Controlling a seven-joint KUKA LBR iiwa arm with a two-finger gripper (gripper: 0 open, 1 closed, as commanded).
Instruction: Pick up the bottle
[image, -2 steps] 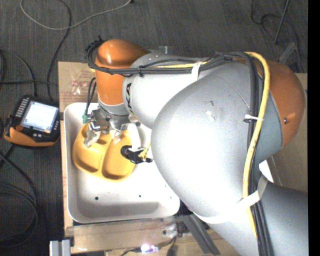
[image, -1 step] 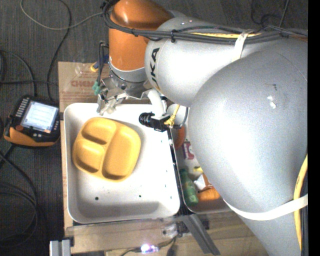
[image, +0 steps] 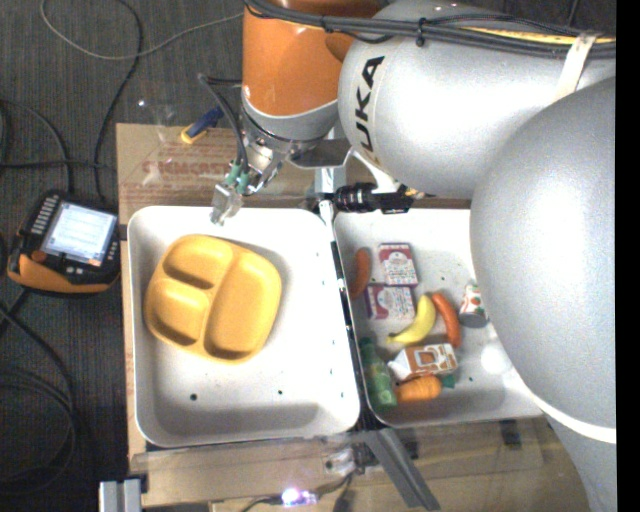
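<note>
The grey arm (image: 500, 150) is looming nearest; its gripper (image: 225, 205), state indeterminable, is hanging over the left bin (image: 250, 400). The green plastic bottle (image: 377, 375) is lying crowded in the right bin (image: 470, 225), risking misgrasp.

The arm (image: 480, 120) hides the right bin's (image: 440, 405) far side — gripper (image: 228, 200) too small to read.

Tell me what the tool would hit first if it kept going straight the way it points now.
Probably the back rim of the left bin: the tool points down over it, though depth is unclear.
</note>
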